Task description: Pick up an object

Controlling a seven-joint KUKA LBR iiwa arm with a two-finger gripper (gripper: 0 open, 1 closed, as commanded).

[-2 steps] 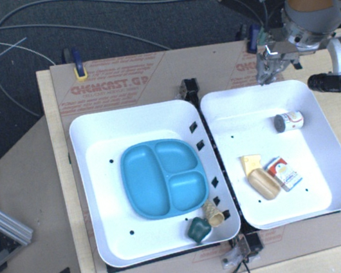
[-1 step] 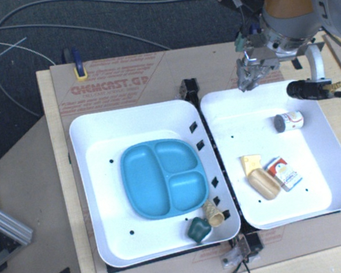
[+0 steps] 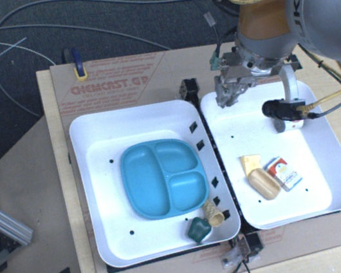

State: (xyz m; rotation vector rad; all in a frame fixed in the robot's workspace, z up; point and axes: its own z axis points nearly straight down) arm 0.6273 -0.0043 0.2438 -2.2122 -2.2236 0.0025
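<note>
My gripper (image 3: 228, 95) hangs over the far left corner of the right bin (image 3: 331, 156), with nothing visible in it. Well in front of it, three small things lie together on the bin floor: a pale yellow wedge (image 3: 250, 163), a tan bread-like roll (image 3: 264, 184) and a red and white box (image 3: 284, 172). In the left bin (image 3: 96, 178), a blue divided plate (image 3: 165, 178) lies in the middle. A dark green piece (image 3: 198, 229) and a beige piece (image 3: 214, 214) sit at that bin's near right corner.
A black fitting with a yellow cable (image 3: 283, 110) hangs off the arm just right of the gripper, above the right bin. The ridge between the bins (image 3: 211, 151) carries black clips. Loose cables lie on the dark floor behind the bench.
</note>
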